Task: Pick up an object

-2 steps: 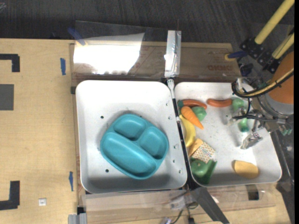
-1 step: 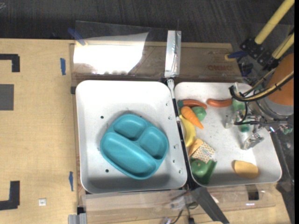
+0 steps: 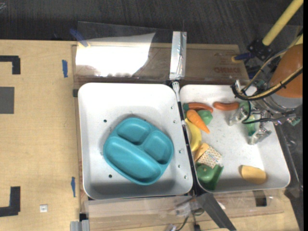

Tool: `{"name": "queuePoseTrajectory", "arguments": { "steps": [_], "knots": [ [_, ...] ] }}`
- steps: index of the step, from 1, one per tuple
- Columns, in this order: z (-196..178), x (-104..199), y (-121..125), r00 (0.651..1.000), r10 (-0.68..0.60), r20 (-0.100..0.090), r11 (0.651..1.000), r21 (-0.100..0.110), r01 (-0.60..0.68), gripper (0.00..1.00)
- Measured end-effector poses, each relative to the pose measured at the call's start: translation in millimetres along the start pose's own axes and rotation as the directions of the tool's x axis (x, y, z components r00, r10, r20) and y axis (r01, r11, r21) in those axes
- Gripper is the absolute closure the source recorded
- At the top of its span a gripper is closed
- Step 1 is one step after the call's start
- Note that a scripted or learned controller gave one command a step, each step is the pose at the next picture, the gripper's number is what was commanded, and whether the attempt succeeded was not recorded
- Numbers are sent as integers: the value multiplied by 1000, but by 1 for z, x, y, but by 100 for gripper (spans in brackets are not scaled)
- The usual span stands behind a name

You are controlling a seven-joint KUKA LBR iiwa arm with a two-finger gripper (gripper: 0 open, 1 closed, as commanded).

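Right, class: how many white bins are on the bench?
2, side by side. The left bin holds a teal divided plate. The right bin holds the toy food, with the gripper above it.

A teal divided plate (image 3: 139,149) is being held in the left white bin (image 3: 91,105), tilted slightly toward the near edge. A clear plastic sheet (image 3: 115,57) is being kept against the far side of the desk (image 3: 33,129) (blue tape (image 3: 64,68) is being used at its corners). Black markings (image 3: 12,64) are being shown on the desk's left part.
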State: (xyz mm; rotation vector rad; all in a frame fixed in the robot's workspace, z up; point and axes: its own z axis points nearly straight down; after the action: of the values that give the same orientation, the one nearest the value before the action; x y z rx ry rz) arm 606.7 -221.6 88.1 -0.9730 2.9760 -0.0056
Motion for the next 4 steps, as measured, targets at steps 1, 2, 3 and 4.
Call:
{"name": "queuePoseTrajectory", "arguments": {
  "steps": [1,2,3,4],
  "knots": [
    [-16,12,8,989,-148,-3,989,-4,148,0],
    [1,-14,-3,810,-587,8,810,-8,587,0],
    [1,-30,-12,680,-733,14,680,-9,733,0],
    [1,-35,-14,594,-804,17,594,-7,805,0]
  ]
}}
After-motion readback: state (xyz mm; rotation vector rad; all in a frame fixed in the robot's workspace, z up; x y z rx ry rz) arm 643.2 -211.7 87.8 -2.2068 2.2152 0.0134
